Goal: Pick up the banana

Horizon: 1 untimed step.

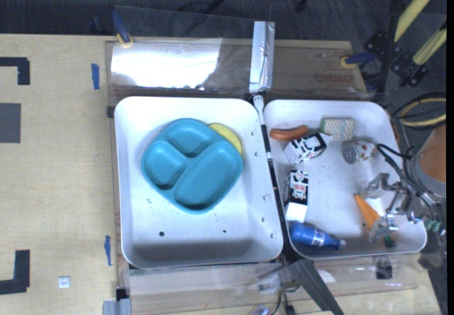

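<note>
The banana [228,135] is a yellow shape in the left bin [135,164]. It lies at the back right of a blue divided plate [191,163], which hides most of it. My gripper [383,205] is low in the right bin [333,111], near its front right corner and far from the banana. Its two metal fingers [377,184] stand apart, so it is open. A small orange piece [367,211] lies just to the left of the fingertips and is not gripped.
The right bin also holds a red-brown sausage [288,132], a black-and-white packet [308,145], a second packet [298,187], a blue bottle [313,236], a grey can [350,153] and a speckled block [337,126]. A ridge [269,172] divides the bins.
</note>
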Tool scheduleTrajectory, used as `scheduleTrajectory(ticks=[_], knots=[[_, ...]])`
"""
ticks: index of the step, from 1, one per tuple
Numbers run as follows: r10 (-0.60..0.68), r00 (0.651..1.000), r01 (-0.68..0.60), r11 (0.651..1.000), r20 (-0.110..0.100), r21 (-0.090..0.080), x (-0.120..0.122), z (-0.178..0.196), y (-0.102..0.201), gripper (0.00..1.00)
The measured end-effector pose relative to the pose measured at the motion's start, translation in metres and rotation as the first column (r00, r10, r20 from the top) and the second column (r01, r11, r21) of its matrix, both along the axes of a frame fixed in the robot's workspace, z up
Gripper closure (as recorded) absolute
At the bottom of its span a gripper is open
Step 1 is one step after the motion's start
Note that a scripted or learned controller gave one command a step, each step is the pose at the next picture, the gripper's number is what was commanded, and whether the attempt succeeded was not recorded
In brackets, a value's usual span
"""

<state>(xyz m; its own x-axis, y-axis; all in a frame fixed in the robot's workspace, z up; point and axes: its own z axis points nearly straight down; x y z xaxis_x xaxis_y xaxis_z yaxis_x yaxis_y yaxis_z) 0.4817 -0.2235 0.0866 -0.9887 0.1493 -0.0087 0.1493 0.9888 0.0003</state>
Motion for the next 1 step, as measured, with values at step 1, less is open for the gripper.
scheduleTrajectory(ticks=[1], knots=[[0.0,1.0,0.0,1.0,0.0,0.0,0.0,0.0,0.0,0.0]])
